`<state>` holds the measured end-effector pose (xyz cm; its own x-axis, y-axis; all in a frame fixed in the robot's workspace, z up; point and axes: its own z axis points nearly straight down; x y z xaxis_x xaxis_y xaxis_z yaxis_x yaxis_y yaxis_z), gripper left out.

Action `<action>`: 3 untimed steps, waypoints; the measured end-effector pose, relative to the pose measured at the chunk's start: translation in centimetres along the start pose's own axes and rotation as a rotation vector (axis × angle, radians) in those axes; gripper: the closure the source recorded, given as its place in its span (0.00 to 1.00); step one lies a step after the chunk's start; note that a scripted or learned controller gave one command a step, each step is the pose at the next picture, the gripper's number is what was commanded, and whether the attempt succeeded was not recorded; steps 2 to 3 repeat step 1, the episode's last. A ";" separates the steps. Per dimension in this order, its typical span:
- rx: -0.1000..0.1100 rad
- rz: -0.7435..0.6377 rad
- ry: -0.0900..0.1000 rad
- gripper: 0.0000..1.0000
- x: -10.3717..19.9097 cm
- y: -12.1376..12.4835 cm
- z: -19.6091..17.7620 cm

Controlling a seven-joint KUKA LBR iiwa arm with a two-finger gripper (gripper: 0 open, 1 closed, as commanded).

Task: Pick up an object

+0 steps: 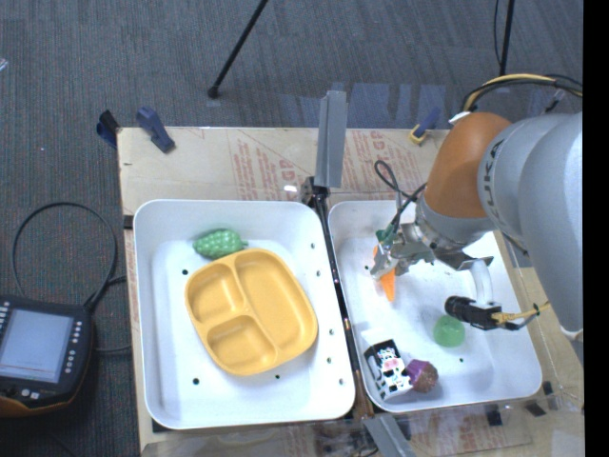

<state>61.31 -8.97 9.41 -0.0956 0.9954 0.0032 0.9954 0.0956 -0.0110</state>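
Note:
My gripper is low in the right bin, near its back left part. It sits directly over the top end of a small orange carrot with a green tip, which sticks out below it toward the front. Whether the carrot is held cannot be made out. A green ball lies to the front right of the gripper. A black-and-white cow-patterned box and a purple lump rest at the bin's front left.
The left bin holds a yellow divided plate and a green bumpy object behind it. A raised divider separates the bins. The arm covers the right bin's back right.

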 end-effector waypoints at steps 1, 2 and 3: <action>-0.017 0.076 -0.003 1.00 2.1 0.3 -11.0; -0.017 0.076 -0.003 1.00 2.1 0.3 -11.0; -0.017 0.076 -0.003 1.00 2.1 0.3 -11.0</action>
